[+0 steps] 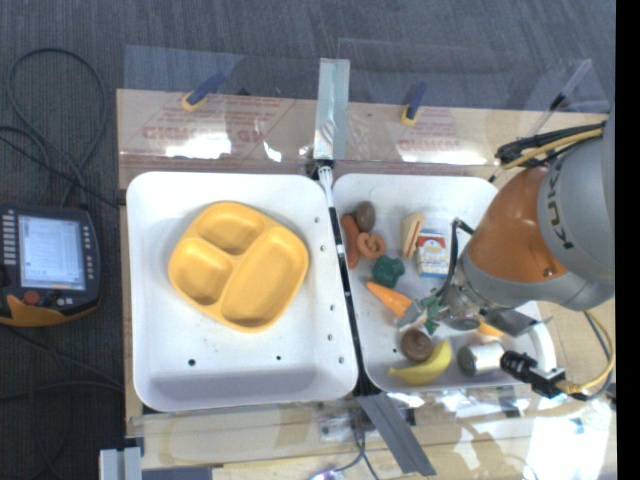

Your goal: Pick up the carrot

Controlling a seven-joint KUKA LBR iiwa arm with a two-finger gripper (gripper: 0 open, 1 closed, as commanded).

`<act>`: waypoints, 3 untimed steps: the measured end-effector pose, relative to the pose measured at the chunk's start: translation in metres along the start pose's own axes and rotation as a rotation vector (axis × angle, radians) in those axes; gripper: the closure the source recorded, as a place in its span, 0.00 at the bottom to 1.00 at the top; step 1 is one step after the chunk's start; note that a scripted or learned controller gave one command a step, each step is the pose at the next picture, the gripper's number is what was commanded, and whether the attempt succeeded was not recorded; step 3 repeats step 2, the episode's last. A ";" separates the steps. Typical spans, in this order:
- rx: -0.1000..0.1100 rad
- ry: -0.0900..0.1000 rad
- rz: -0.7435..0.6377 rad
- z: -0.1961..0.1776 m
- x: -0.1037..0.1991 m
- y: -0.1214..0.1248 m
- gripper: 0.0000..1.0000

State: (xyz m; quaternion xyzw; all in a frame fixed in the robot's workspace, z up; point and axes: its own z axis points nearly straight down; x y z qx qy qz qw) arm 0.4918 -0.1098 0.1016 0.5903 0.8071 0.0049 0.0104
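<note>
over the right bin [500, 190], the end effector [437, 313] hangs just beside the carrot [388, 297], poised to grab it; its grip cannot be told.

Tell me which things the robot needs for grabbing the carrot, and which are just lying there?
Needed: carrot; gripper, hovering by the carrot.

Just lying about: yellow plate, banana, green toy, small carton, metal can, brown round thing.
</note>
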 end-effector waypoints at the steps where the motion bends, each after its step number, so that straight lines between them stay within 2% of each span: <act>1: 0.007 0.001 0.126 0.013 -0.022 0.097 1.00; 2: 0.029 0.007 0.352 -0.078 0.033 0.171 1.00; 3: 0.029 0.007 0.352 -0.078 0.033 0.171 1.00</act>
